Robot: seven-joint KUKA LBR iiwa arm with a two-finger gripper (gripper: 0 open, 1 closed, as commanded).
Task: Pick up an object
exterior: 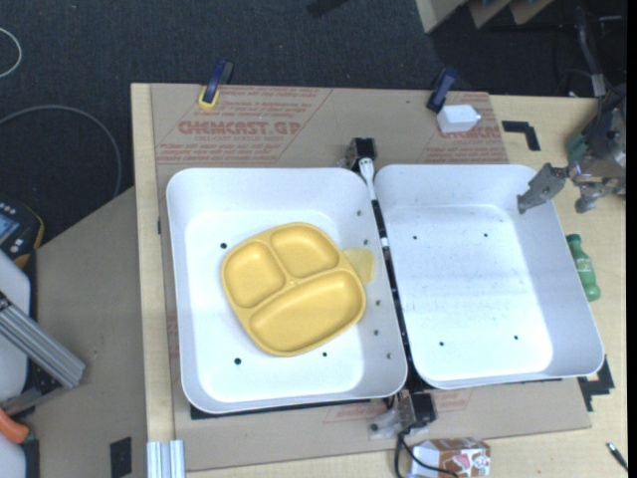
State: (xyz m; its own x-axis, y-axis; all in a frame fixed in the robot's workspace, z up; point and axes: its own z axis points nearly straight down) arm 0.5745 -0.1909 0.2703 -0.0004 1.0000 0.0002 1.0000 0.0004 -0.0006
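Note:
A yellow plate (294, 287) with three compartments lies flat in the left bin (199, 207), slightly turned. A small pale yellow piece (360, 263) pokes out from under its right rim. My gripper (563, 189) hangs at the far right, over the upper right corner of the right bin (478, 267). Its grey fingers (537, 187) are spread apart, so it is open with nothing between them. It is far from the plate.
A small green object (584, 267) lies on the bench just outside the right bin's right wall. Clamps and a white block (458, 118) sit along the back of the cardboard-covered bench. Cables and a connector lie at the front edge.

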